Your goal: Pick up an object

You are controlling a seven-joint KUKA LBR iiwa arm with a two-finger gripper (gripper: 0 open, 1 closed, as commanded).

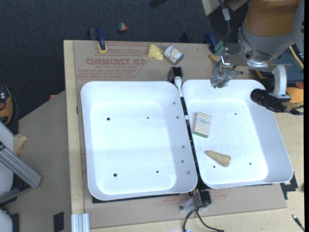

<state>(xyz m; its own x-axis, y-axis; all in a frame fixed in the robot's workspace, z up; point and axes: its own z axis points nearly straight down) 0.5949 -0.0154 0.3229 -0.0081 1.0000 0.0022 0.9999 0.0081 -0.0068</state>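
Note:
In the right bin (270,144) lie two things: a small rectangular packet (202,124) with a dotted pale pattern and a green edge, near the bin's left side, and a tan cone-shaped piece (218,157) below it. My gripper (220,82) hangs over the far rim of the right bin, well above and behind the packet. Nothing shows between its fingers.
The left bin (96,144) stands beside the right one, with a black brush-like tool (176,76) at the seam's far end. On the bench behind lie a yellow piece (155,52) and a small grey box (173,54). Clamps sit at the bench's back edge.

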